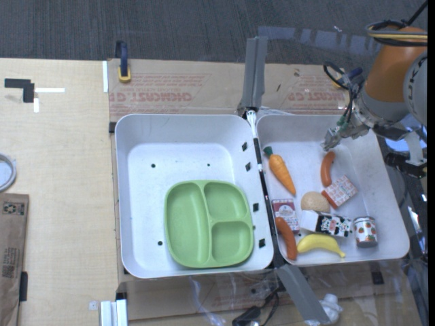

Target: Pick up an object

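At far left on the table [61, 155], a brown paper bag [12, 250] is cut off by the frame edge. Cardboard [173, 87] behind the bins carries reversed lettering, not reliably readable. The left bin [129, 182] holds a green divided plate [209, 223]. In the right bin [387, 202], carton [285, 214] and can [366, 231] labels are illegible. The gripper [334, 140] hangs just above a sausage [327, 168]; its state cannot be determined.

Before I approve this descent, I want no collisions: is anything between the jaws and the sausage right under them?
Nothing visible. The gripper hovers just above the top end of the sausage, with bare bin floor around it. The small red-and-white box lies beside the sausage's lower end, off the path.
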You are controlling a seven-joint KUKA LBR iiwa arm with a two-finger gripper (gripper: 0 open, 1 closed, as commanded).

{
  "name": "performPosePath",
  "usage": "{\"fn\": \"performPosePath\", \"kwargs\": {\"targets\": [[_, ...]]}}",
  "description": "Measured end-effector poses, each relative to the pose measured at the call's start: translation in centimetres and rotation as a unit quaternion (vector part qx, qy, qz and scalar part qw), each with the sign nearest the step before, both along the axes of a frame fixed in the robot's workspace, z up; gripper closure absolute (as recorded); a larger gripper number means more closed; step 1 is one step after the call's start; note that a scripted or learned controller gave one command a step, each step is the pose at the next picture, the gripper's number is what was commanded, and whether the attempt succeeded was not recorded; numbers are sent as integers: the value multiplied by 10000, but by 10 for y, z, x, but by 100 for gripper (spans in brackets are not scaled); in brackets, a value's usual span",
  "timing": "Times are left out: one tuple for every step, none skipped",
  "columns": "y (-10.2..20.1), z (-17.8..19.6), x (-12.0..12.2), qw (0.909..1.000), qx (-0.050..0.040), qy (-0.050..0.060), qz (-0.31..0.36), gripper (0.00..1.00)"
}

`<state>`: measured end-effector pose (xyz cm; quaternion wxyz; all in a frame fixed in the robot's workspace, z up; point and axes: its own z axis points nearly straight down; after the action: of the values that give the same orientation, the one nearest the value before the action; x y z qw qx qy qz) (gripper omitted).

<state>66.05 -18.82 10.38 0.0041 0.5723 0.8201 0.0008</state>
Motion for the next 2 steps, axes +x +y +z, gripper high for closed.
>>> {"fn": "performPosePath", "kwargs": {"targets": [[0, 0, 0, 10000, 0, 2, -1, 0], [28, -12, -50, 9994, 17, 35, -342, 0]]}}
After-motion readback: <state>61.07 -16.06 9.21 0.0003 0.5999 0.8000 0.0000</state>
